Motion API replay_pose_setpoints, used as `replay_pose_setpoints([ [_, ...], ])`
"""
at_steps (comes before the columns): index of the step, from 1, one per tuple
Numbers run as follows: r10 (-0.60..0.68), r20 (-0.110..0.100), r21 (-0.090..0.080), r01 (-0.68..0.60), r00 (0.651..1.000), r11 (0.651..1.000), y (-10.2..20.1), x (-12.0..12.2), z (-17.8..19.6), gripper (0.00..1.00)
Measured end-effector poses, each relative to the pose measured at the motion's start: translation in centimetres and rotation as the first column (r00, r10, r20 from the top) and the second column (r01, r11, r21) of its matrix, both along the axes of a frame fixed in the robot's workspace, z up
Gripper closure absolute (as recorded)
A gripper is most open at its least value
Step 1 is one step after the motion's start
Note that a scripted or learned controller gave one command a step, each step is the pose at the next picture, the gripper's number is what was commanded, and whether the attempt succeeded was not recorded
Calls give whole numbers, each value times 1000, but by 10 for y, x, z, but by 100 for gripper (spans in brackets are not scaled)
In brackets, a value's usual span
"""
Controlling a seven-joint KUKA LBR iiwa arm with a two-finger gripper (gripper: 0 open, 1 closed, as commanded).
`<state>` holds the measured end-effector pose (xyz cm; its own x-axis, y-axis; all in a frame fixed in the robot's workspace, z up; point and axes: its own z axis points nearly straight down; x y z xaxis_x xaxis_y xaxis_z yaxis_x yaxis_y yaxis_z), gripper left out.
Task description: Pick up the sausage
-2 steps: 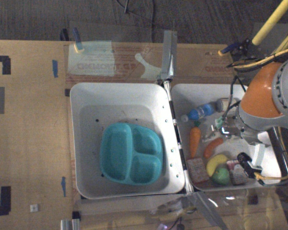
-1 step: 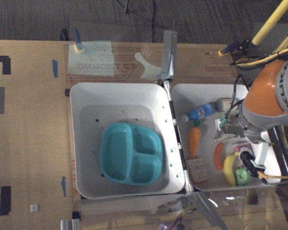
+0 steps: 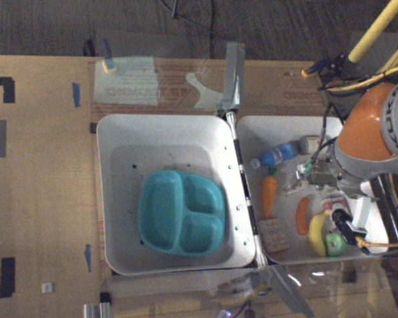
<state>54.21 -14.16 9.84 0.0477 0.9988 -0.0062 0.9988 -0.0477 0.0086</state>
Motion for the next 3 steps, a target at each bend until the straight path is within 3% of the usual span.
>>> replay_pose_setpoints([
  [1, 28, 0, 4, -28, 1000, 1000, 10, -51, -10, 0],
  [2, 20, 2, 0, -20, 1000, 1000, 6, -52, 0, 100],
  [3, 49, -11, 7, -48, 999, 999, 41, -58, 136, 100],
])
